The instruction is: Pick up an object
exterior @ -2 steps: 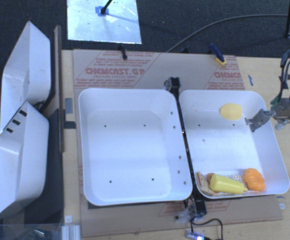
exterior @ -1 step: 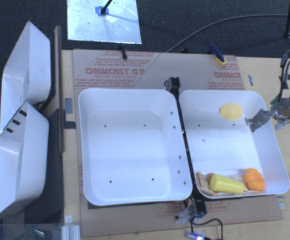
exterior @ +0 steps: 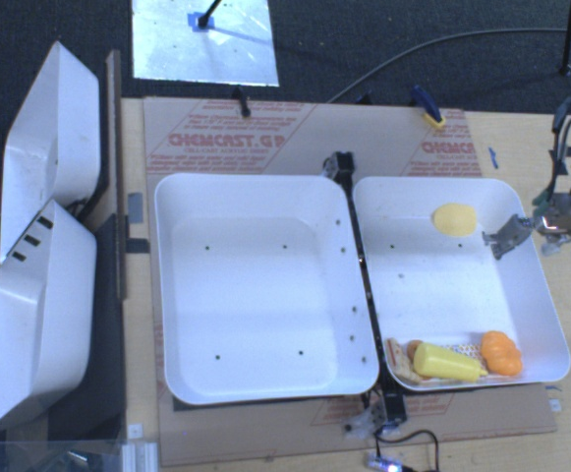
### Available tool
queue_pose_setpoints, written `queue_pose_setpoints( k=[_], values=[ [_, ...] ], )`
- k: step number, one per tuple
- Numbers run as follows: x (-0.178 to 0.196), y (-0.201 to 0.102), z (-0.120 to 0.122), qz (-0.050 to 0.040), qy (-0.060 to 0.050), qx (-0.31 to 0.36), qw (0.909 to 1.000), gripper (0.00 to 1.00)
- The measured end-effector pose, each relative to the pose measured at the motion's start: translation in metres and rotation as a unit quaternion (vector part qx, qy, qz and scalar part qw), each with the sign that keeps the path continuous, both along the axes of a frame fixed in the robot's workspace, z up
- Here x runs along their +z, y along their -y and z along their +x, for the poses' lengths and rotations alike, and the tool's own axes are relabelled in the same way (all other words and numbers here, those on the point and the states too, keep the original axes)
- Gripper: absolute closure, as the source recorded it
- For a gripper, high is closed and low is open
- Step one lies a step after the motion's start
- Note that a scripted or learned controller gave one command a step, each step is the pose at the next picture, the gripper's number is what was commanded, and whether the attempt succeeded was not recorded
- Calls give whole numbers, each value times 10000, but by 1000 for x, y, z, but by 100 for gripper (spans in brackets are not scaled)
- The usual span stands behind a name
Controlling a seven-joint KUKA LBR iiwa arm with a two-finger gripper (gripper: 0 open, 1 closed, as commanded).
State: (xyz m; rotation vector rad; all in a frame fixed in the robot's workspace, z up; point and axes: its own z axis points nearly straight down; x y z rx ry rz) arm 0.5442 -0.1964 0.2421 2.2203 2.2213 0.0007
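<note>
The right bin (exterior: 531, 283) holds a pale yellow round object (exterior: 455, 219) near its far side. Along its near edge lie a yellow elongated object (exterior: 447, 363), an orange object (exterior: 501, 353) and a tan waffle-patterned piece (exterior: 398, 358). My gripper (exterior: 509, 235) hangs over the right rim of this bin, a short way right of the pale yellow round object and not touching it. Nothing shows in its grasp.
The left bin (exterior: 182, 264) stands beside the right one, and a black divider (exterior: 362, 264) runs between them. Two spare white bins (exterior: 44, 254) lean at the far left. A metal plate (exterior: 203, 28) lies beyond the bench.
</note>
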Motion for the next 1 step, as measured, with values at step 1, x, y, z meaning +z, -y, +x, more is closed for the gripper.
queue_pose_setpoints(
  k=[1],
  values=[
    [0, 0, 0, 0, 0, 0, 10000, 0]
  ],
)
